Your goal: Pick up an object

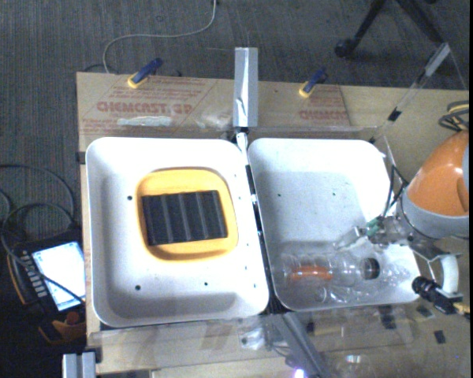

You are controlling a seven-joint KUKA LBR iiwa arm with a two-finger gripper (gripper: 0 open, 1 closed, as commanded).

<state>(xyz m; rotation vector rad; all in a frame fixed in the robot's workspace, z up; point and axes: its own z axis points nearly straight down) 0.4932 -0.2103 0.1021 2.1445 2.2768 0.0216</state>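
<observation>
The clear plastic bottle (331,274) with an orange insert lies flat near the front of the right white bin (315,172). The gripper (376,231) sits just beside its cap end; finger state cannot be told. Risk: the smooth, round bottle may roll or slip against the bin wall.

We're looking down into a robotics lab here. A grey-and-orange arm (445,191) leans in from the right over a counter (209,105) of board, held by blue-and-yellow clamps (144,72), with two white bins (102,235) set side by side. Loose cables (20,211) snake across dark carpet (47,22), a tablet (57,272) glows on the floor at left, and an office chair base (386,6) sits up top.
</observation>
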